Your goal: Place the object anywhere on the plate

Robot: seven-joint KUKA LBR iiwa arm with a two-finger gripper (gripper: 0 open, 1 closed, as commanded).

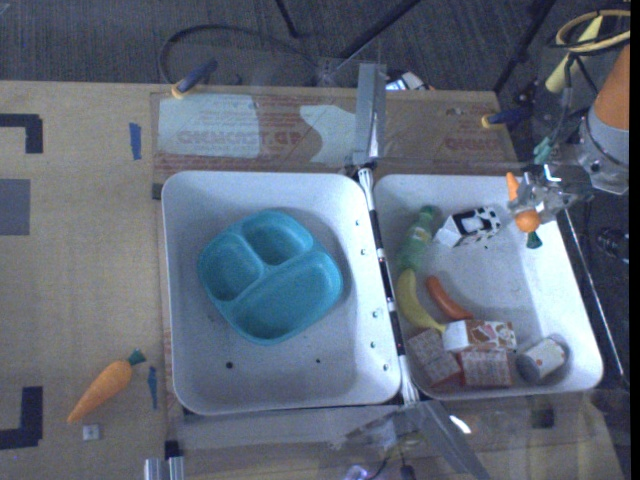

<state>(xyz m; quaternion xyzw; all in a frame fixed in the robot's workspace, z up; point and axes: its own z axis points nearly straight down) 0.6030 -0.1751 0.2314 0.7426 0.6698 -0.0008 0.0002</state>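
Blue, the sectioned plate (pixel 270 273) in the left bin (pixel 190 363) carries nothing yet, while well right of it, over the right bin's (pixel 585 353) far corner, the tool (pixel 527 208) appears clenched on a small orange carrot (pixel 527 221), so placing remains.

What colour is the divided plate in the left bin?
Teal blue, plain with no pattern; the plate shows clearly in the camera view, in the left bin.

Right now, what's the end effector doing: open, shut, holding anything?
End effector: over the right bin's far right corner, a small orange object at its tip; open or shut cannot be told.
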